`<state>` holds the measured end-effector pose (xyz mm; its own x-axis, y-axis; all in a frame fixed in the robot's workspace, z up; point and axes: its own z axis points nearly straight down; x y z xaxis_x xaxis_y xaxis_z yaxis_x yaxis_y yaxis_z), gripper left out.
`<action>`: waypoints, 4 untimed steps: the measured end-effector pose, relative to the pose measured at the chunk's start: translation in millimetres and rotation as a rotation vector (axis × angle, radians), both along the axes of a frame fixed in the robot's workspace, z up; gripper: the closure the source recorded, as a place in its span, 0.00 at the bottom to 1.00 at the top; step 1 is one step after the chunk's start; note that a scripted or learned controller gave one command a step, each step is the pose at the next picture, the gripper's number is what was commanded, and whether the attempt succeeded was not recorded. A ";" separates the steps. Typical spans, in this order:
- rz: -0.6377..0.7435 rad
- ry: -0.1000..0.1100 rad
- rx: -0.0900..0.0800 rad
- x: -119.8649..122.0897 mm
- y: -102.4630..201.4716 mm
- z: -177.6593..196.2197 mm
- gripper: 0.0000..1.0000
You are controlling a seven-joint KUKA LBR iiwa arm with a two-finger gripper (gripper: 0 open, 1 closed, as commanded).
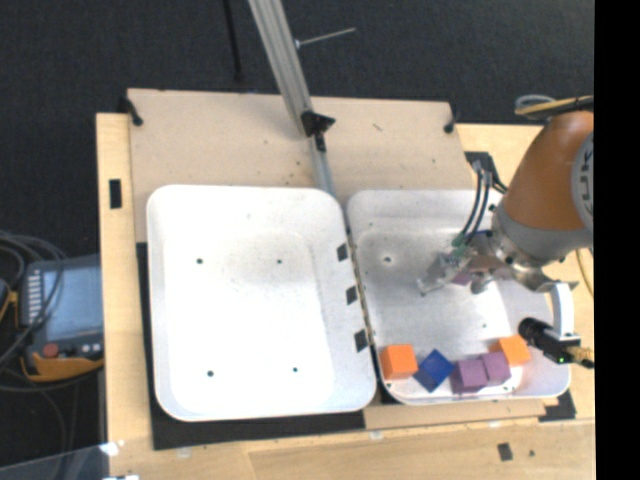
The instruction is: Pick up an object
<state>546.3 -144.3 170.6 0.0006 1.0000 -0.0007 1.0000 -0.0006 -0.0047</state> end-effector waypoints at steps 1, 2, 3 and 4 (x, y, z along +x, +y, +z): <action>-0.001 0.000 0.000 2.1 -9.0 -58.5 0.00; -0.002 -0.006 -0.002 3.1 -10.6 -72.9 0.00; -0.010 -0.011 -0.001 4.2 -11.6 -60.9 1.00; 0.001 -0.012 -0.001 1.4 -10.8 2.2 1.00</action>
